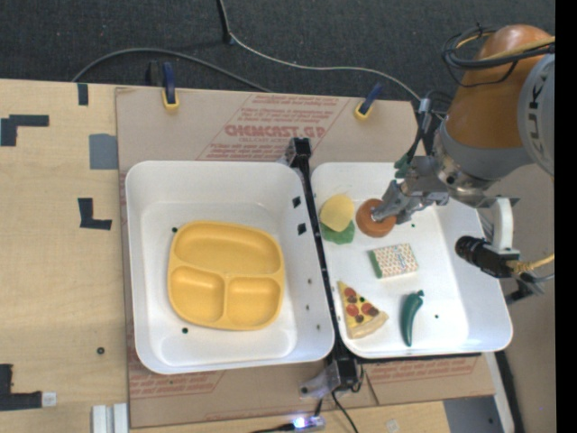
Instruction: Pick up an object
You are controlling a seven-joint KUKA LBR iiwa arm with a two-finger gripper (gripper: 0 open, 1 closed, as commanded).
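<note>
In the right bin [469,332], near its back edge, a brown disc [373,219] lies under the gripper [389,209], beside a yellow-green toy [338,217]. I cannot tell the gripper's state. A good pick likely means straddling the disc squarely, clear of that toy. The cardboard [270,129] reads "CHEMCAST GP".

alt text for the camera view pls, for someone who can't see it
A grey and orange robot arm reaches from the right, its gripper low over a brown round object in the right white bin, which also holds a yellow-green toy, patterned block, pizza slice and green pepper. The left white bin holds a yellow divided tray.
</note>
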